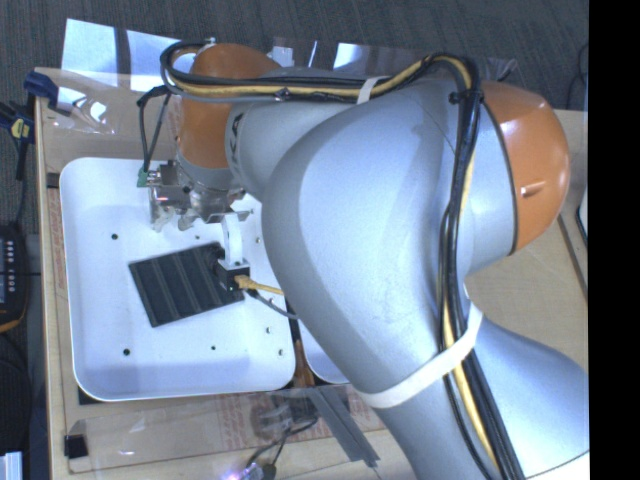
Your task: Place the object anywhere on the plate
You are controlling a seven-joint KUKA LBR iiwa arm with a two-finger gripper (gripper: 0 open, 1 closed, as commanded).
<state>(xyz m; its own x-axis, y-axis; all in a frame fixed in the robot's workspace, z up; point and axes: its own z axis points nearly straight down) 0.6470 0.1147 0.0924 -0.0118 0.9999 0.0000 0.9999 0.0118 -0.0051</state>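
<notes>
Your hand [172, 208] hung low over the left shallow white plastic bin [85, 268], just above the dark ribbed rectangular plate [185, 285], prob. lining up a drop; couldn't tell its opening, nor where the object was.

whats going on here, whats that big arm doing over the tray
A grey KUKA arm with orange sections reaches in from the right over the left white bin. Its gripper hangs above the bin's upper part, beside a dark ribbed rectangular plate lying flat on the bin floor. Nothing can be seen held at the gripper, and no object rests on the plate yet. The arm's bulk hides most of the right bin.
</notes>
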